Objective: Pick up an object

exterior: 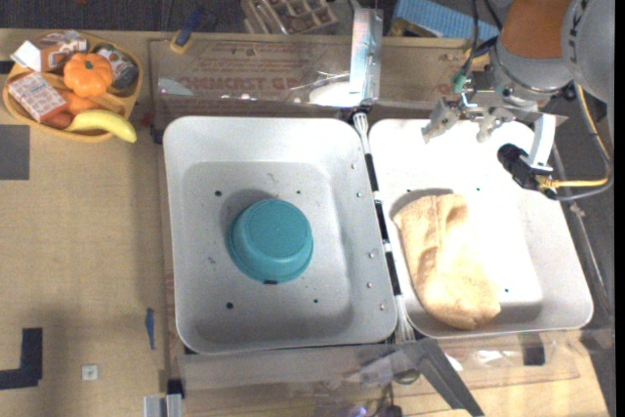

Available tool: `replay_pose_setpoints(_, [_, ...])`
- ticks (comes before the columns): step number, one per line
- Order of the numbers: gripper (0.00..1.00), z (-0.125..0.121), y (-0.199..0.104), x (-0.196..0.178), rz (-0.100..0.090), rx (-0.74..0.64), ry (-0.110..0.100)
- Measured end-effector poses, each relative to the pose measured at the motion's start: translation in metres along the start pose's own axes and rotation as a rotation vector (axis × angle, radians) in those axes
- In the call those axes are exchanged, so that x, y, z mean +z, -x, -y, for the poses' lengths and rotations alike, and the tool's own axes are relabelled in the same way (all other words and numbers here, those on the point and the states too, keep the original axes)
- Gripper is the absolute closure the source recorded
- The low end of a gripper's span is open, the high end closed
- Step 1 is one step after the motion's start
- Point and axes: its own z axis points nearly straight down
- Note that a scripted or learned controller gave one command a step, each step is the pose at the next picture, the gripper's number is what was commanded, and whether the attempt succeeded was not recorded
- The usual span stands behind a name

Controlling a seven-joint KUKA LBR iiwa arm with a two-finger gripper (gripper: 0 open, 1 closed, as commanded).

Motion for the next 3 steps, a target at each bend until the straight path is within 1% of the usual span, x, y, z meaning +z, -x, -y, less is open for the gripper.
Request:
replay_pose_setpoints(1, [0.00, 0.055, 0.002, 0.082, 0.000, -0.010, 0.001])
replay_pose_setpoints(2, [0.00, 0.030, 0.002, 0.099, 0.001, -0.037, 0.006])
replay_pose_setpoints(3, [0.00, 0.030, 0.002, 0.099, 0.001, -0.038, 0.006])
